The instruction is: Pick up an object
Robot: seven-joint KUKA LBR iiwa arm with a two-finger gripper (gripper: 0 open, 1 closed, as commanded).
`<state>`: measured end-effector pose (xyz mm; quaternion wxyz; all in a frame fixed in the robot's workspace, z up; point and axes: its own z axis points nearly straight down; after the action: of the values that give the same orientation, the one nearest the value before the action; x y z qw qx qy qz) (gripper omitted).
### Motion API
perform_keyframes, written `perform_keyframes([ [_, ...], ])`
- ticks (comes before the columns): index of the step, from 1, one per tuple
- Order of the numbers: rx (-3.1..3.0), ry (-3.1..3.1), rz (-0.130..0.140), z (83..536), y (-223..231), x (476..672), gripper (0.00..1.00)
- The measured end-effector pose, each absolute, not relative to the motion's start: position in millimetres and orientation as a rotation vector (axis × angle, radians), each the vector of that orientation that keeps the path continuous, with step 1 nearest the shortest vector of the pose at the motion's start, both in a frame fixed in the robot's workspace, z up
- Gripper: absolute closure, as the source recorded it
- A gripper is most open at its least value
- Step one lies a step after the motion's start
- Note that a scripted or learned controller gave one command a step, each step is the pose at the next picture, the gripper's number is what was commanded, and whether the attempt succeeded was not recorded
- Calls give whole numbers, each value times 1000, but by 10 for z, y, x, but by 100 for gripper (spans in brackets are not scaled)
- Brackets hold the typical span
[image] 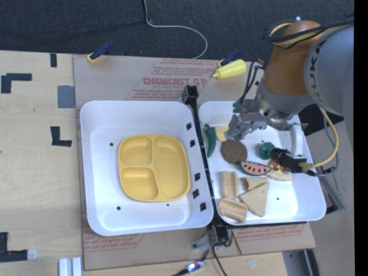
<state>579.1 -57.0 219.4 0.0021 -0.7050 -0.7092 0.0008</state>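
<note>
Pincer (234,130) hangs over brown round cookie (234,152) in right bin (310,203); can't tell its state. Cookie probably light, rigid, flat: take hold across the rim.

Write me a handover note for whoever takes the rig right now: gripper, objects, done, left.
Gripper: low over the right bin's back left corner, above the brown round piece; finger state unreadable, nothing seen held.
Right bin: brown round piece, watermelon slice, teal piece, tan blocks near the front.
Left bin: yellow divided plate.
Done: nothing lifted.
Left: grasp and raise one object.
</note>
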Motion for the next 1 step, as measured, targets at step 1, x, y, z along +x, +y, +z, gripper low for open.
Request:
perform_keyframes([
  [1, -2212, -2226, 0, 2306, -71, 5624, 100],
])
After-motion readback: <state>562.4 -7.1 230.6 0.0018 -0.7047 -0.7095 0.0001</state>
